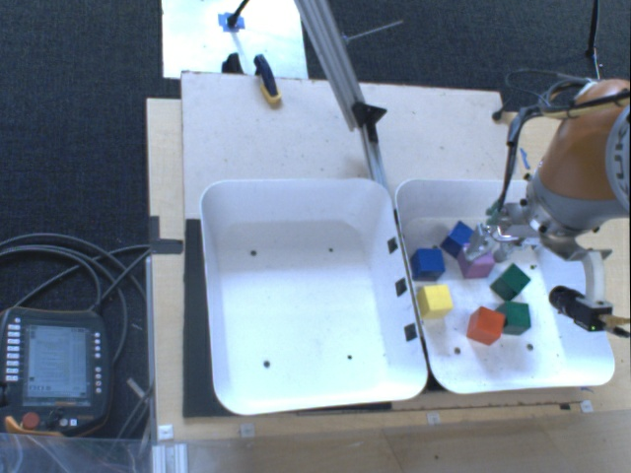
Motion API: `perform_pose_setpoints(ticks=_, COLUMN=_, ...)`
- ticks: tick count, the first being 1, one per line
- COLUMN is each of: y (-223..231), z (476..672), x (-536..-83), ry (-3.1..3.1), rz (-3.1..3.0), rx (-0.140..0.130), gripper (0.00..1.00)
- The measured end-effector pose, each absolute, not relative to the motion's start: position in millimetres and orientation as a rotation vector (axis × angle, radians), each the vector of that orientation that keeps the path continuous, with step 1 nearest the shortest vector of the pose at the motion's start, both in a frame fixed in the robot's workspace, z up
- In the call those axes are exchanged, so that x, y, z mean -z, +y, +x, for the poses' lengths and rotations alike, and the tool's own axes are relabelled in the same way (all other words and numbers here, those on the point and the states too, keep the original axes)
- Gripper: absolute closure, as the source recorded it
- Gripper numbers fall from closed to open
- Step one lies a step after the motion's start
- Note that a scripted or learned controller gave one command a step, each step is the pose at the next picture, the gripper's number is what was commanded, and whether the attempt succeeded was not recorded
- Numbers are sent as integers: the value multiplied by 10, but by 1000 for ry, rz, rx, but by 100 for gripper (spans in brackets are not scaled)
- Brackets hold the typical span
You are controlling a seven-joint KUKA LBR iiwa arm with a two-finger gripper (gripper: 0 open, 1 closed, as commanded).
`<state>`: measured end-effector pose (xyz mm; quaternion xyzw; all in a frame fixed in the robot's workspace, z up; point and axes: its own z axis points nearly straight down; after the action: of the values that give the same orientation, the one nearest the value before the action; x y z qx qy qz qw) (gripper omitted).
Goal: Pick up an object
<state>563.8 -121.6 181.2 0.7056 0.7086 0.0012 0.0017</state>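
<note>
Since the blocks lie loose in the right bin (592,368), the orange block (485,325) and yellow block (435,300) sit lowest in frame, the green blocks (511,282) just above. Higher, the gripper (490,236) hangs over the purple block (477,261); whether its fingers are parted or grasping I cannot tell. Such small blocks look light, stiff and smooth, best pinched across flat opposite faces.

A control pendant (54,368) with a grey screen was seen at the lower left, with black cables (69,264) looped above it. A yellow-handled tool (267,79) was laid on the bench (296,131) behind the bins.
</note>
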Motion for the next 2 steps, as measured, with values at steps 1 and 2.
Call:
perform_pose_setpoints(ticks=1, y=-1239, z=5651, x=-2246, ry=2223, rz=2214, rx=-5, gripper=100)
perform_pose_setpoints(ticks=2, y=-1243, z=5666, x=-2758, ry=2222, rz=2212, rx=-6, gripper=100)
